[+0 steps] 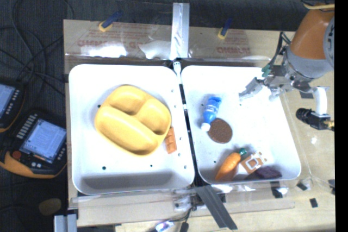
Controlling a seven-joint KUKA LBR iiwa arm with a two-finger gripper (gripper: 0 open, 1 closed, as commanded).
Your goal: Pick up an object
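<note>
Hovering over the upper right corner of the right bin [187, 117], the jaws [260, 86] look spread and empty, nothing between them. Candidate objects all lie below and left of the jaws: blue bottle [210, 110] nearest, brown disc [220, 131] touching its lower end, then carrot [228, 165], small box [253, 161] and purple piece [266, 173] crowded at the near wall; large yellow mould [133, 118] sits in the left bin [76, 117]. Judgement: bottle is the best target, so centre over its body, align jaws across its narrow width, descend clear of the disc.
</note>
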